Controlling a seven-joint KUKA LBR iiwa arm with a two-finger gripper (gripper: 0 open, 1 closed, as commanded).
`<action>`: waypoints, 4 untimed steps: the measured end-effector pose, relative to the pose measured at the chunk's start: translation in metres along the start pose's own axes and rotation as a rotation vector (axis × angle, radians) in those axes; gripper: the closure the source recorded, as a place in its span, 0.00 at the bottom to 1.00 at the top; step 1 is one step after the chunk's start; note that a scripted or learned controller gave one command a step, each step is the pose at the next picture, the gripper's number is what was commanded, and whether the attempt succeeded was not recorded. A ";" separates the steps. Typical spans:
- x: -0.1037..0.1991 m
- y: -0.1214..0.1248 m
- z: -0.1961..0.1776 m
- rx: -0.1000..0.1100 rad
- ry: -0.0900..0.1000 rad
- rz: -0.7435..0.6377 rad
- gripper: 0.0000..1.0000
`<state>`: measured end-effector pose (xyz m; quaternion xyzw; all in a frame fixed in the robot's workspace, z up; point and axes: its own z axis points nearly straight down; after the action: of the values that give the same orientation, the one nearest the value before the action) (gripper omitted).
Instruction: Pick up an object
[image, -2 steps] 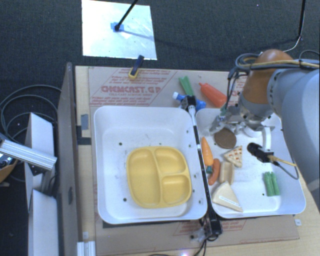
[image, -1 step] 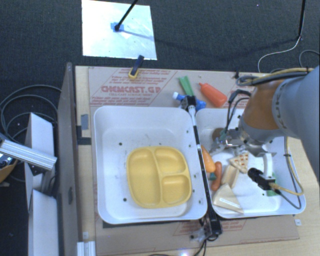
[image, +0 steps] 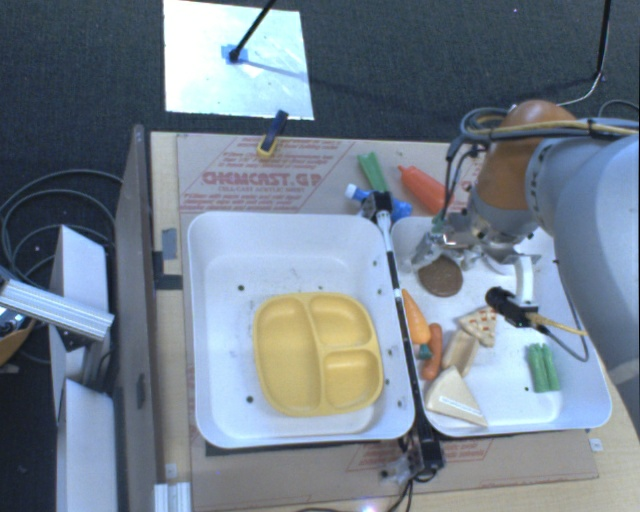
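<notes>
The brown disc (image: 440, 279) lies near the far left corner of the right bin (image: 580, 395). The gripper (image: 447, 243) hangs just over the disc's far edge; how open it is, I cannot tell. A carrot (image: 416, 317) lies by the bin's left wall.

Left bin (image: 220, 300): we see the yellow tray (image: 318, 352) taking centre to 5 o'clock. Bare floor runs from 8 round to 1, w/ room to come straight down. Right bin (image: 530, 427) is crowded on its 9 o'clock side: carrots (image: 416, 318) along the divider wall, pale block (image: 460, 350) and cheese wedge (image: 455, 397) at 7-8, cracker (image: 479, 325) near centre, all packed close. The arm (image: 580, 200) overhangs 12 to 3. The pincer (image: 440, 252) sits at 11 by the brown disc (image: 440, 279). We find open floor btwn wedge and green sticks (image: 543, 367), approx 5-6 o'clock.
</notes>
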<state>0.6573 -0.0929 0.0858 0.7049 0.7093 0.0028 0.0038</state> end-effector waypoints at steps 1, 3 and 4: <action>-0.016 -0.030 0.001 0.009 0.001 0.006 0.00; -0.014 -0.019 0.000 0.001 0.000 0.000 0.00; -0.014 -0.021 -0.011 0.004 0.001 0.000 1.00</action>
<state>0.6363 -0.1073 0.0965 0.7051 0.7091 0.0020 0.0021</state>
